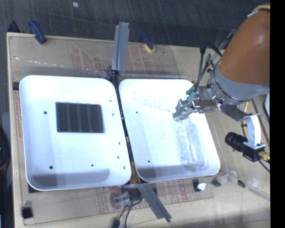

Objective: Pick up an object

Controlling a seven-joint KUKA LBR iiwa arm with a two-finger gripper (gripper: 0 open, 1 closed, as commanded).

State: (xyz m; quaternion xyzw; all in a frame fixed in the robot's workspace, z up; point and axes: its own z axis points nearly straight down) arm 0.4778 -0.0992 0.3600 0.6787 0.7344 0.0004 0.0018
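Inside right bin (147, 127), clear bottle (190, 146); left bin (38, 141), dark tray (80, 117).

A dark ribbed rectangular grille (80, 117) lies flat in the shallow white left-hand bin (33, 141). The right-hand white bin (152, 151) sits touching it on the pale wooden table (61, 56). Blue clamps (37, 32) grip the table's far edge, and a grey metal bar (120, 46) stands between the bins there.
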